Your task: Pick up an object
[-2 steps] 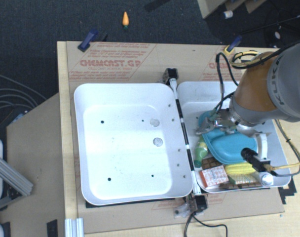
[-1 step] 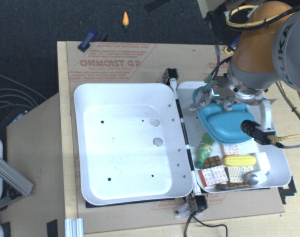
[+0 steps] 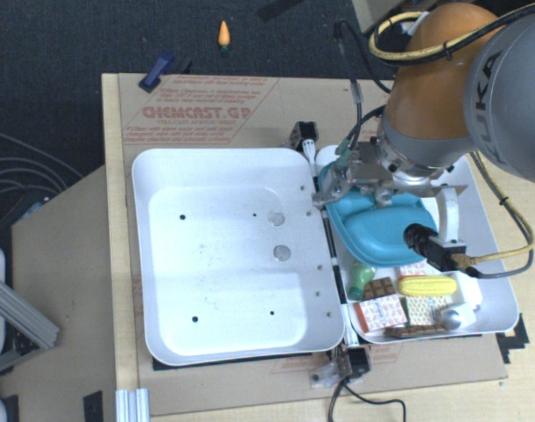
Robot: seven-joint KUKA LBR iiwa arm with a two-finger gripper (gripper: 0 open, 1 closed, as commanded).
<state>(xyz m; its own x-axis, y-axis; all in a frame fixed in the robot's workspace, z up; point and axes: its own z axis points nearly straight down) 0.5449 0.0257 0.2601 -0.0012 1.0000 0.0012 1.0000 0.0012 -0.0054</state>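
Arm (image 3: 461, 69) comes in from the right and hangs over the right bin (image 3: 503, 310), wrist low over that bin's far half. Gripper (image 3: 386, 192) sits directly above a teal dish (image 3: 382, 236), which lies in the middle of the right bin, close to the wall shared w/ the left bin (image 3: 162, 183). Can't tell the tool's state: wrist body hides the tips, so no call on whether anything is clamped.

Other stuff in the right bin is crowded at the near end: yellow corn (image 3: 428, 286) just nearside of the dish, a checkered pack (image 3: 380, 311) at the near-left corner, a green bit (image 3: 362, 279) by the shared wall, a metallic piece (image 3: 452, 318) toward the near-right corner, and a brown bar (image 3: 410, 331) along the near rim. Left bin has two small grey discs (image 3: 282, 253) near its centre-right.

Key relation: the dish is straight under the tool, not off to a side, so the move looks like a vertical one rather than a reach. Its long axis seems to run roughly from the shared wall out toward the bin's right wall, slightly slanted. Judgement: closing across the short width or on the rim looks likeliest to work; the dish is broad and smooth, so slip risk is real. Corn is near enough to get nudged if the descent drifts nearside.
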